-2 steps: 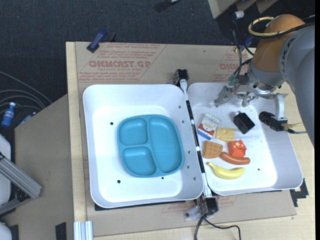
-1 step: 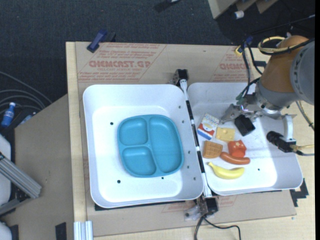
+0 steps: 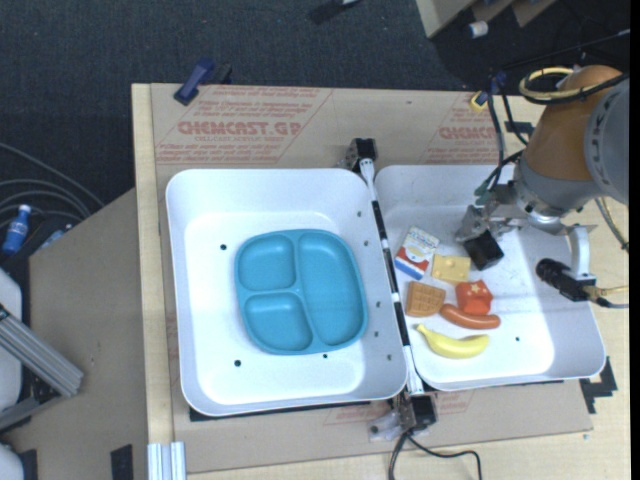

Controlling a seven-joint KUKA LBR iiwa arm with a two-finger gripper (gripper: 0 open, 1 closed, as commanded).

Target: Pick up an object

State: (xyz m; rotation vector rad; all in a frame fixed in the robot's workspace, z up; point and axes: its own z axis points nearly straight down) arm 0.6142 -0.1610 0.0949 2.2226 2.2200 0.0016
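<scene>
Toy food clustered in right bin [image 3: 560, 363]: banana [image 3: 453, 342], hot dog [image 3: 470, 318], cracker [image 3: 426, 298], cheese slice [image 3: 451, 267], red pepper [image 3: 475, 294], carton [image 3: 416, 251].

Cardboard-topped bench [image 3: 300, 118] carries left bin [image 3: 190, 268] and right bin [image 3: 560, 348], apparently touching; side by side.

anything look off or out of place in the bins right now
Nothing stands out. The blue three-compartment plastic plate lies flat in the left white bin. The toy foods, including a yellow banana and a red-orange hot dog, lie loosely clustered in the right white bin, below the gripper.
</scene>
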